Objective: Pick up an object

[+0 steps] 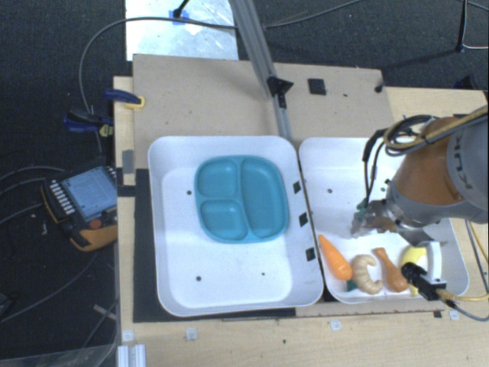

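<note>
Front of R bin [336, 167], in a row: carrot [335, 257], beige curled toy [367, 272], orange-brown piece [390, 270], yellow item [413, 254]. Claw [365, 222] hangs just behind them, low over bin floor; can't tell how far open or whether it grips anything. L bin [229, 274] holds teal divided plate [243, 199].

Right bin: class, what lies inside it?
In the right bin, an orange carrot, a pale curled piece and a brown-orange piece lie near its front edge. The arm covers its right side, hiding whatever is beneath.
</note>
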`<act>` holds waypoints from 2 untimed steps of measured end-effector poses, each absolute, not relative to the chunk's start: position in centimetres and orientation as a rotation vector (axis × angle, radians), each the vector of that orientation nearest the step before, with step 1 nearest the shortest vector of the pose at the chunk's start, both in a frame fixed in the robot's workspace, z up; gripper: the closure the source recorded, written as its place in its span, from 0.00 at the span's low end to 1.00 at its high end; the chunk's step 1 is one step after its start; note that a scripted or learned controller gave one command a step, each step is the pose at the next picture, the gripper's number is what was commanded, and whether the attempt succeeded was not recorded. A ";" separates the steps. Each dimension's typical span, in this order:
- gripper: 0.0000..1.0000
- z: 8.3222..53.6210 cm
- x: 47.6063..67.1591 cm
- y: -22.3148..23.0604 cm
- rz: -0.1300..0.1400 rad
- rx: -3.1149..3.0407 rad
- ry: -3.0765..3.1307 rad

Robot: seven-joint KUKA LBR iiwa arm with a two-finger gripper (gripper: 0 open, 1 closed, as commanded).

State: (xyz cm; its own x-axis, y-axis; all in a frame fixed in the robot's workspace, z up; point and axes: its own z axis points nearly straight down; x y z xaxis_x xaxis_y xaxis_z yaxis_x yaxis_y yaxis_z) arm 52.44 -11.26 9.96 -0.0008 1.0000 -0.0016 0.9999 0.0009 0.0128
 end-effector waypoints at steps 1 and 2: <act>1.00 14.5 53.2 -11.5 0.004 2.214 2.223; 1.00 20.5 53.6 -10.7 0.007 2.211 2.224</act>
